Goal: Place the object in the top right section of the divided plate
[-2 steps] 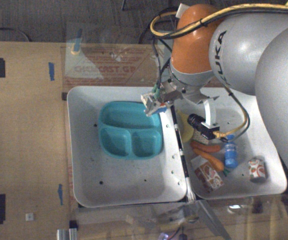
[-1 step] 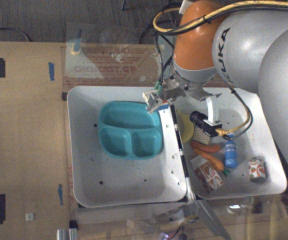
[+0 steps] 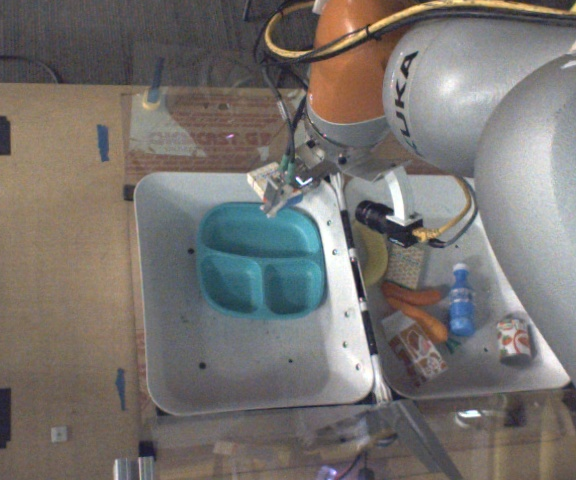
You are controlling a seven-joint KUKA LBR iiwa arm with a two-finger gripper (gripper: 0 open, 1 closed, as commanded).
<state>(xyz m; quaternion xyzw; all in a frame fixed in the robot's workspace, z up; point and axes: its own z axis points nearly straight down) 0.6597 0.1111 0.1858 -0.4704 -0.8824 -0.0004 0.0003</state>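
Note:
A teal divided plate (image 3: 263,260) lies in the left white bin (image 3: 168,308), with one wide section and two smaller ones. My gripper (image 3: 276,200) hangs over the plate's upper rim, close to the bin's top wall. A small pale boxy object (image 3: 262,178) shows right against the gripper's left side, above the plate's edge. Whether it is gripped is hidden by the wrist. The orange band (image 3: 353,48) and grey arm cover the upper right.
The right bin (image 3: 543,368) holds a yellow item (image 3: 373,256), a patterned box (image 3: 405,265), two carrots (image 3: 420,308), a blue bottle (image 3: 460,303), a small can (image 3: 513,338) and a carton (image 3: 416,353). The ridge between the bins (image 3: 360,298) runs beside the plate.

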